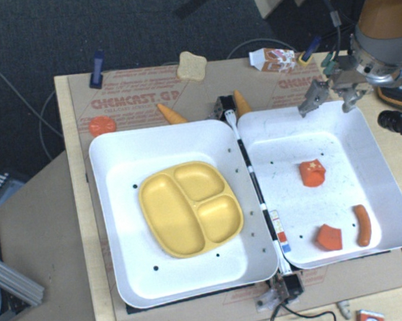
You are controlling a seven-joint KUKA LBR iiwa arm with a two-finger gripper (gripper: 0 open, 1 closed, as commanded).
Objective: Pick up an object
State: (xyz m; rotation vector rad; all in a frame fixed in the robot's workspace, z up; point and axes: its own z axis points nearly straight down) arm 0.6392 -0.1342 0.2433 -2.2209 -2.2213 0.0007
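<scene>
Hovering over the right bin's point(373, 142) far edge, the gripper point(331, 98) hangs spread open, holding nothing. Three toys lie inside: tomato point(312, 172), red block point(329, 238), sausage point(362, 225). One yellow tray point(189, 207) fills the left bin point(118, 195).

Light is even and fairly bright, falling from overhead. The two white bins point(119, 202) come close to washing out, with only soft shading along their walls. The yellow divided plate point(191, 208) carries mild sheen and faint shadow in its wells. The dark floor toward 10 o'clock stays dim. Focus is sharp mid-frame; the arm point(382, 10) at 2 o'clock looks slightly soft.
</scene>
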